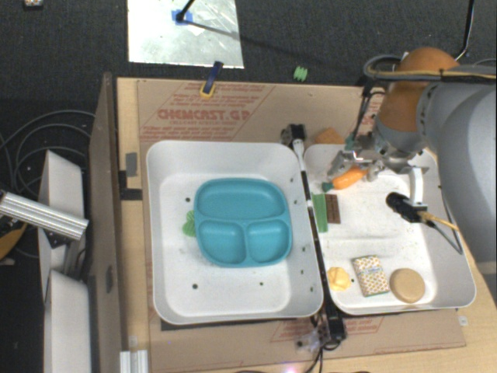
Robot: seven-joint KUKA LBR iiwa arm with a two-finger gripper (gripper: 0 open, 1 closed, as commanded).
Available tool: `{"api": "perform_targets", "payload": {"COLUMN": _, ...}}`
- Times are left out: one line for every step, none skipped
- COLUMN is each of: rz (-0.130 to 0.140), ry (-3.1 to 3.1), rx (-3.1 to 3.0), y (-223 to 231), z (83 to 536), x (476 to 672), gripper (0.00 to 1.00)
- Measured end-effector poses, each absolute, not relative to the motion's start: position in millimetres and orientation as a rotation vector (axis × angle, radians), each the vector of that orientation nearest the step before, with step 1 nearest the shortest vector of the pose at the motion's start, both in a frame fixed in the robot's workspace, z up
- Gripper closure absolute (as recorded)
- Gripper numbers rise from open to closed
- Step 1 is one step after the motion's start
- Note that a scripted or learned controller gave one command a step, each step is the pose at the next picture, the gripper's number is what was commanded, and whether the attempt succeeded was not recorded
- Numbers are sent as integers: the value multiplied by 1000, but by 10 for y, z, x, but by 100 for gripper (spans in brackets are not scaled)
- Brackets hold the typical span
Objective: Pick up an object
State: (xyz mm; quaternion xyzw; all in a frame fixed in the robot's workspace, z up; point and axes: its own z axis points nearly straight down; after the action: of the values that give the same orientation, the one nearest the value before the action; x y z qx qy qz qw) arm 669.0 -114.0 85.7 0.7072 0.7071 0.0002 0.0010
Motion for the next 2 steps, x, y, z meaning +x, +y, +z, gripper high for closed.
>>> {"api": "perform_targets", "payload": {"rz": -1, "ry": 2224, "rx": 2216, "y": -1056, "z": 851, "x": 6689, "gripper": 0}}
{"api": "perform_targets", "payload": {"rz": 1, "ry": 2219, "rx": 2219, "y": -1278, "z": 856, "x": 6689, "gripper": 0}}
